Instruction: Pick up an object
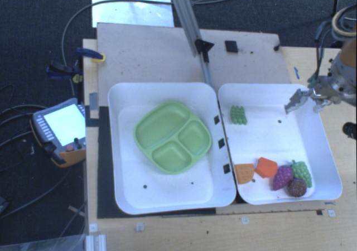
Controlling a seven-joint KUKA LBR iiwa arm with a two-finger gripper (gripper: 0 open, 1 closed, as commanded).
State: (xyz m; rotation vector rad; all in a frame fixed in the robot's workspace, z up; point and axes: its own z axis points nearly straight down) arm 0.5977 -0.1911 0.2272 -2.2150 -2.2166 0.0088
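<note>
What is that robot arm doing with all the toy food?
The robot arm is trying to pick something up. Its gripper is over the upper right part of the right bin, with nothing held between its fingers. A small green toy lies alone at that bin's upper left, and an orange slice, an orange block, purple grapes, green grapes and a dark round toy sit along its lower edge. The left bin holds a green divided plate.

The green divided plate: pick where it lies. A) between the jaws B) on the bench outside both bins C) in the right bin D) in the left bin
D: the green divided plate rests flat on the floor of the left bin, while the toy foods lie in the right bin.
</note>
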